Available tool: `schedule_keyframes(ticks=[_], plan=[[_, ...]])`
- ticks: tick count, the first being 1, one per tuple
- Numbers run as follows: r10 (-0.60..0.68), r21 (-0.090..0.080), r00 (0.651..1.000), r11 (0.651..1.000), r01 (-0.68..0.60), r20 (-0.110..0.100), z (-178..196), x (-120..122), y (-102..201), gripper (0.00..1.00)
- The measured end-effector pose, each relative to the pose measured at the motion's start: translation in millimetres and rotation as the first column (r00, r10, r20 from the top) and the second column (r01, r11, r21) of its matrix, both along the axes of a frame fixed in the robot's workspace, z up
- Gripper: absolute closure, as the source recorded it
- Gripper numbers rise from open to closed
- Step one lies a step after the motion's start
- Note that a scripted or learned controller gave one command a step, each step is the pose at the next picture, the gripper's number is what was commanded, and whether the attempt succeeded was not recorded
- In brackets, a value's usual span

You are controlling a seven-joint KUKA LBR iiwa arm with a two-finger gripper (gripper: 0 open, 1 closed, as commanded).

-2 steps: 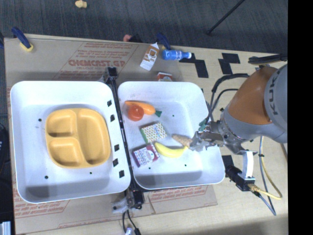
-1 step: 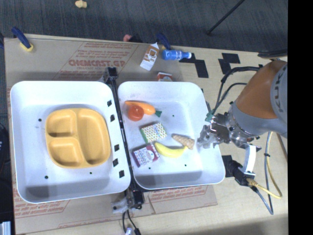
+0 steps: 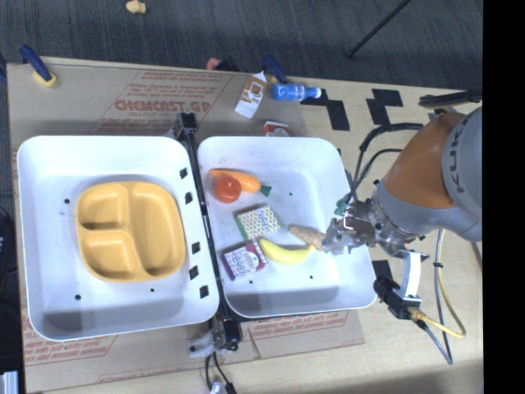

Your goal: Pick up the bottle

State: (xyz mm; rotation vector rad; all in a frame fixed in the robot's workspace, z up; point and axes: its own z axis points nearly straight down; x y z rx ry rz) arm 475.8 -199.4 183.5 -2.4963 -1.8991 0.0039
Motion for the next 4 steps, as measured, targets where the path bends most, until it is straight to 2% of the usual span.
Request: schedule_keyframes(ticks=[1, 2, 3, 4], plan=[[0.255, 0.002, 0.967, 0.967, -0.255, 0.000, 0.1, 0.0, -5.1, 1.00], [0.681, -0.003, 0.733, 0.733, -0.681, 0.004, 48.8, 1.0, -9.9, 1.00], [0.563, 0.001, 0.826, 0.826, -0.563, 0.003, 26.1, 0.1, -11.6, 1.00], [0.884, 0.001, 0.467, 0.467, -0.884, 0.004, 21.2, 0.6, -11.4, 1.00]])
